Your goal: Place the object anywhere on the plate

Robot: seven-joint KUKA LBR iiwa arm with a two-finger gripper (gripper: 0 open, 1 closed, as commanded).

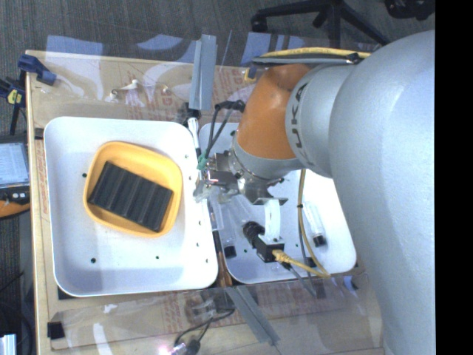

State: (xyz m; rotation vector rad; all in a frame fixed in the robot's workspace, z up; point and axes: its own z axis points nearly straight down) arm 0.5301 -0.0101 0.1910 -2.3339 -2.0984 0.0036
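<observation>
A yellow plate (168, 170) lies in the left white bin (111, 261), toward its upper middle. A black ridged rectangular object (131, 195) rests flat on the plate, covering most of its inside. My gripper (211, 181) hangs over the divide between the two bins, just right of the plate's right rim and apart from the black object. The grey arm with its orange band (277, 120) comes in from the right above the right bin and hides much of it.
The right white bin (336, 254) shows beneath the arm, with a thin pale stick-like item (313, 225) near its right side. Blue clamps (33, 69) and cables sit at the bench's left edge. An office chair base (332, 9) stands beyond the bench.
</observation>
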